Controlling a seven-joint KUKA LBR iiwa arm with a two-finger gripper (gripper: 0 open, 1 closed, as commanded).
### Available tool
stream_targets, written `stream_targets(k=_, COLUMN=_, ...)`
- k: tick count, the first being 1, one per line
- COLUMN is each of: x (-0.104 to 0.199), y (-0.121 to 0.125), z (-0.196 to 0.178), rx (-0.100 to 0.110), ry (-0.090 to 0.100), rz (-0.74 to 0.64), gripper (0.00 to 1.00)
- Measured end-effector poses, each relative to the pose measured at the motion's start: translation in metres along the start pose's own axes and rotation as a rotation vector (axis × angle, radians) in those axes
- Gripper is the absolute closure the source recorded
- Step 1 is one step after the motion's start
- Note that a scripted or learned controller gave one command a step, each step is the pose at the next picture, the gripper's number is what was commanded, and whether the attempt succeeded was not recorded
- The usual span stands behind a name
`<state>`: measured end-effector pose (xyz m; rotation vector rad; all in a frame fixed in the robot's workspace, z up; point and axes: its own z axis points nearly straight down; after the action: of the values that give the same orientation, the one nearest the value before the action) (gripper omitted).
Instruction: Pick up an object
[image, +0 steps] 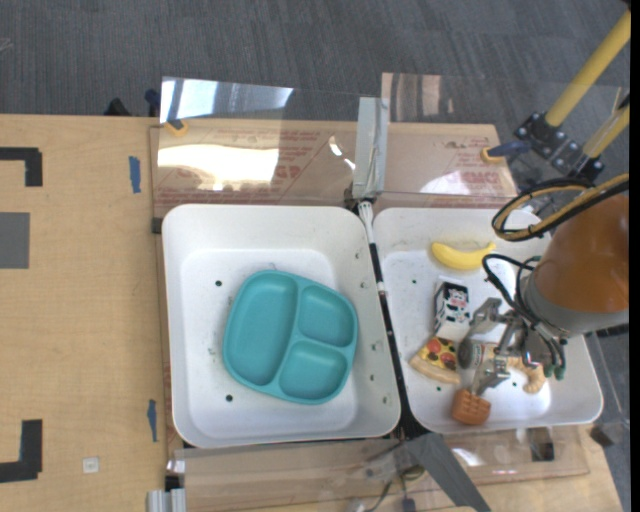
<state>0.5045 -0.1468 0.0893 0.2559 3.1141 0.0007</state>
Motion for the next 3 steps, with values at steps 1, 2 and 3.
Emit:
stream_targets(k=1, x=-0.003, y=-0.001, z=-0.012, rx=0.003, ry=-0.010, rz=0.001, gripper=1.00)
stream_targets(k=2, x=-0.005, y=0.000, z=-0.023, rx=0.004, ry=-0.016, rz=-0.001, gripper=1.00)
stream_targets(k=3, x=-0.007, y=0.001, z=-0.033, rx=0.005, ry=-0.022, rz=-0.002, gripper=1.00)
